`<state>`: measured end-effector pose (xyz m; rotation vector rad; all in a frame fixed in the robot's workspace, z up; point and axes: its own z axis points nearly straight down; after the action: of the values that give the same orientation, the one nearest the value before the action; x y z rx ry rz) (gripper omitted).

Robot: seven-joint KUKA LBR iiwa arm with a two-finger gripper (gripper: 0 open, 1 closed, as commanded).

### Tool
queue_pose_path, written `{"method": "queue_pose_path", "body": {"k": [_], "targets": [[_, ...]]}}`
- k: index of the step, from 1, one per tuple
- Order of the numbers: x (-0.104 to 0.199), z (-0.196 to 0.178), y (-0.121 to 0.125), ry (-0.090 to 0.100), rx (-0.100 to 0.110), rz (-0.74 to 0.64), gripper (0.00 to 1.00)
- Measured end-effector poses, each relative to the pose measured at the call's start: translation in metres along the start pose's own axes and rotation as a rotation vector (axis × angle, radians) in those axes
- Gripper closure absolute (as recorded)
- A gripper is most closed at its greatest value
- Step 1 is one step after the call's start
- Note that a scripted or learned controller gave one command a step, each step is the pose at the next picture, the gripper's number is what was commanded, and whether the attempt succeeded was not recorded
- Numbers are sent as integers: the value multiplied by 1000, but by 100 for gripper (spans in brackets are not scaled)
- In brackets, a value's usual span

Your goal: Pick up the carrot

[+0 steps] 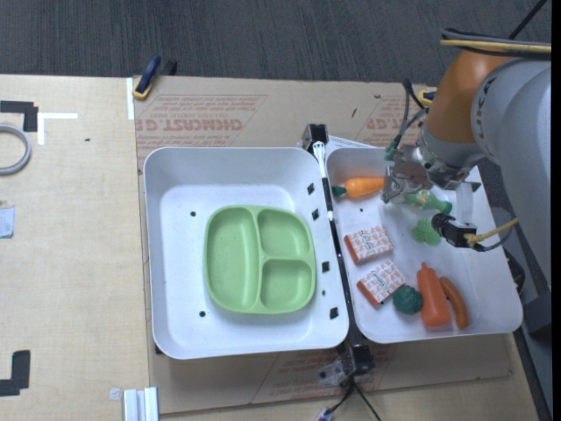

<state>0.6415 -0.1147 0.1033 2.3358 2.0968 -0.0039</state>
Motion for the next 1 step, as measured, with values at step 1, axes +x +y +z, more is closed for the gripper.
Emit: {"method": "queue_pose_path", "body": {"k": [1], "targets": [[0, 0, 0, 0, 0, 0, 0]]}}
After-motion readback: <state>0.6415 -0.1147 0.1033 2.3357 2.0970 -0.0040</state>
